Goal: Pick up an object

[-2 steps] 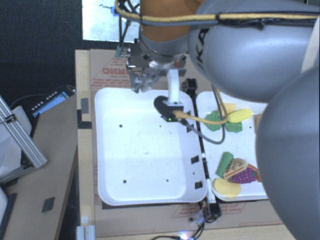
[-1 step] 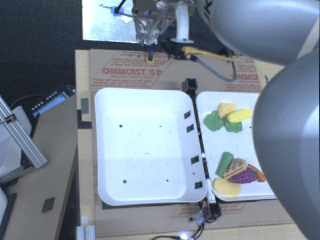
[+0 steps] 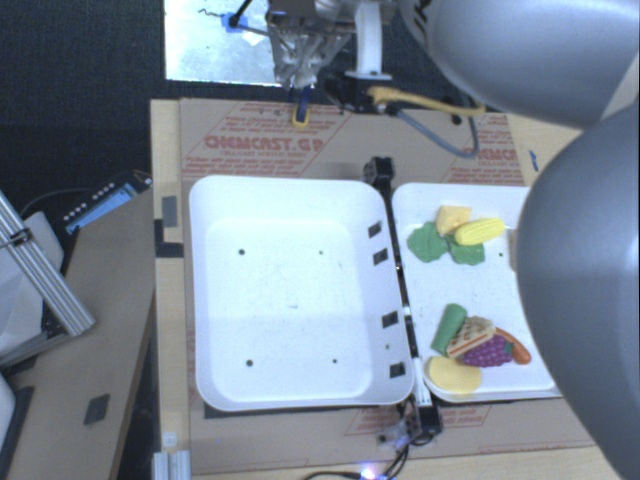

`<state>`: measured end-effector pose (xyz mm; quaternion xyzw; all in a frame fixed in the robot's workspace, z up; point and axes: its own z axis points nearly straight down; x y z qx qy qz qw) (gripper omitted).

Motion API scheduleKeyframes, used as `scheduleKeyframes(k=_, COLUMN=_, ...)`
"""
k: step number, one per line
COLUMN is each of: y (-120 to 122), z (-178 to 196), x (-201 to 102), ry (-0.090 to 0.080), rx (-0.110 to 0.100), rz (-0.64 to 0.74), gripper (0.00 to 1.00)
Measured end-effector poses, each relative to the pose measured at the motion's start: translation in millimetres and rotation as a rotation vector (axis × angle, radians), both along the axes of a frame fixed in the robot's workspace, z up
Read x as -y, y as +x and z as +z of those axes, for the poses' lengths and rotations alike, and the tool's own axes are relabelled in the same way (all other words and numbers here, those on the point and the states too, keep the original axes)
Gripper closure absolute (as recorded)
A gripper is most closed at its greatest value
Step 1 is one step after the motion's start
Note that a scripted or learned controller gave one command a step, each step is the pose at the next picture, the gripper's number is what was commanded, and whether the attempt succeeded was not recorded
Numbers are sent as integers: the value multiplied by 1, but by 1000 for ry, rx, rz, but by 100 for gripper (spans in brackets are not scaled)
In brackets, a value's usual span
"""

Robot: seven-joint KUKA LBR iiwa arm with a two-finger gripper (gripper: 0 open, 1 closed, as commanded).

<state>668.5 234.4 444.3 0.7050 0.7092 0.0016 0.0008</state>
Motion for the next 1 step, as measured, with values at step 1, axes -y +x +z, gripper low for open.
scheduleKeyframes(k=1, y=0, z=9, x=0, ry=0, rx=-1, rz=0, gripper=100)
